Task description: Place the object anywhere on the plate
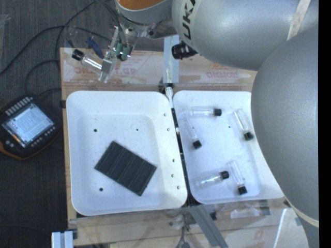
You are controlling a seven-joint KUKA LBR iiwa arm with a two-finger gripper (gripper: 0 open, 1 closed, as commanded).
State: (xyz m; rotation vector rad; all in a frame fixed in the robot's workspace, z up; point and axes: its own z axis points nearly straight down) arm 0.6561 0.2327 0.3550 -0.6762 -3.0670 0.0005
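Observation:
A dark ribbed rectangular plate [125,168] lies flat in the left white bin [83,112], toward its near side. My gripper [105,68] hangs over the bench past that bin's far edge, well away from the plate. It is shut on a clear tube with a black cap [86,61], which sticks out to the left from between the fingers. The large grey arm covers the upper right of the view.
The right bin [217,149] holds several more clear black-capped tubes, among them one [204,111] near its far edge and one [214,178] near its front. A handheld control pendant [27,125] lies on the floor left of the bench, with cables trailing behind.

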